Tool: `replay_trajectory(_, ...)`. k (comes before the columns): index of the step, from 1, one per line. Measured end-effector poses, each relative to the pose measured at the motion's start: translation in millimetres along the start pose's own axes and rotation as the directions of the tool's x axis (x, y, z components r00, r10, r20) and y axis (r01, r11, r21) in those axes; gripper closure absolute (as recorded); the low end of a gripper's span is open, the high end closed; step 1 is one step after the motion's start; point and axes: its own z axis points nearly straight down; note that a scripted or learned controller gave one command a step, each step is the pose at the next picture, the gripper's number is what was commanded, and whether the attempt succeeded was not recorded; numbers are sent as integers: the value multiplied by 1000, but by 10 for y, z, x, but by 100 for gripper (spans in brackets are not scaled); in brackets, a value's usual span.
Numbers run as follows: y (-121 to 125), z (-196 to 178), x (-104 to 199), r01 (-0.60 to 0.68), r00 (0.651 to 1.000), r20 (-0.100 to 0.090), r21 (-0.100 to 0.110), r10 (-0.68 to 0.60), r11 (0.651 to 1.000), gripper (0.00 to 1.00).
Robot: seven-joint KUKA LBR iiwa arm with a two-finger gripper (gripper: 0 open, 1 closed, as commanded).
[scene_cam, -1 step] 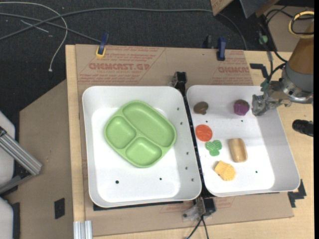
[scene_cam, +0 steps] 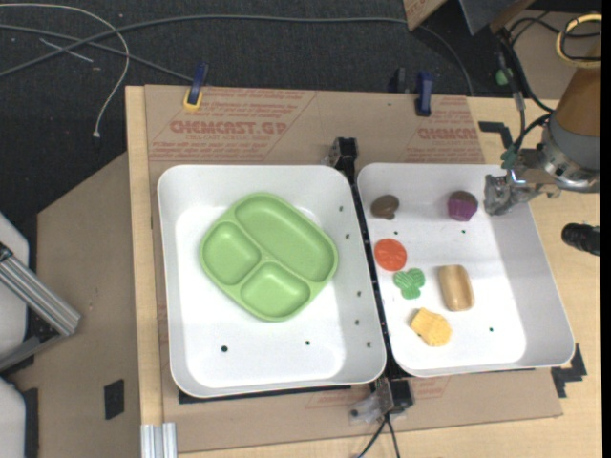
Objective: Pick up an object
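Toys lie in the right bin (scene_cam: 535, 284), six of them: one brown lump (scene_cam: 385, 206), one purple ball (scene_cam: 462, 205), one red round thing (scene_cam: 389, 254), one small green piece (scene_cam: 410, 282), one tan bread roll (scene_cam: 455, 287) and one yellow corn bit (scene_cam: 431, 327). My fingers (scene_cam: 500, 195) hang at that bin's far right edge, just beside the purple ball; I cannot tell how wide they are. One green plate (scene_cam: 268, 256) with three parts sits in the left bin (scene_cam: 191, 332). Both bins rest on the tabletop (scene_cam: 143, 256).

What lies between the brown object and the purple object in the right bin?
Nothing: in the camera view, the stretch between the brown object and the purple object is bare white floor of the right bin.
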Motion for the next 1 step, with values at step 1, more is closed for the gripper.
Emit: replay_trajectory(1,-62,620,3,-1,1000,-2,7,1,1000,0)
